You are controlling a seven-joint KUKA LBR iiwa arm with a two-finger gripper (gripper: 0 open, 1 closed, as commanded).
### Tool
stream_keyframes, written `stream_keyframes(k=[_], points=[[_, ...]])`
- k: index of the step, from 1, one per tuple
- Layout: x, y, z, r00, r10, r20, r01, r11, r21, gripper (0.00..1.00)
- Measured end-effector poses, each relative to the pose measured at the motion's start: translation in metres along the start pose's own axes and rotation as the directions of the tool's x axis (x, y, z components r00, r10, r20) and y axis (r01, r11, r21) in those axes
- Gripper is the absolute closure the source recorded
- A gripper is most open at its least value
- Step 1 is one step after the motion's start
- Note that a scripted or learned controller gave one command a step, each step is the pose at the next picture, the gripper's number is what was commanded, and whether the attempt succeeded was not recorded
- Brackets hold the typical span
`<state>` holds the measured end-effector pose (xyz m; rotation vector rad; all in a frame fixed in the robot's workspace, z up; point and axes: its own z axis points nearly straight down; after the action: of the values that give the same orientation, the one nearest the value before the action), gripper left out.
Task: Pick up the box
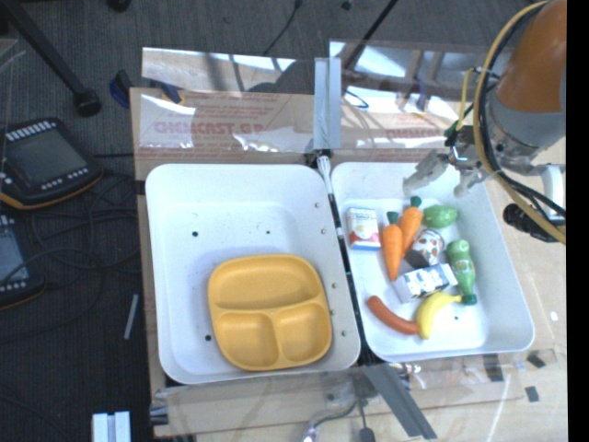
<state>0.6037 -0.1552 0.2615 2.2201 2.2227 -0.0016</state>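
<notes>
Two white bins are seen side by side: the left bin [184,210] is taken up at its near end by a yellow divided tray [269,309], with lots of open floor behind it. The right bin [502,274] is crowded through the middle, bare floor left only along its far and right edges. The arm [534,72] is hung over the far right corner, gripper [446,175] spread wide, nothing held. The box [363,227] is found against the left wall, carrots [398,238] just beside it
</notes>
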Motion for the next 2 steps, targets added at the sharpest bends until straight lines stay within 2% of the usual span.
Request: stream_keyframes(k=[1,2], points=[[-0.031,-0.002,0.133,0.948,0.318,0.003,-0.318,0.948,-0.003,0.0],[-0.014,-0.054,0.17,0.72,0.694,-0.008,-0.694,0.72,-0.012,0.0]])
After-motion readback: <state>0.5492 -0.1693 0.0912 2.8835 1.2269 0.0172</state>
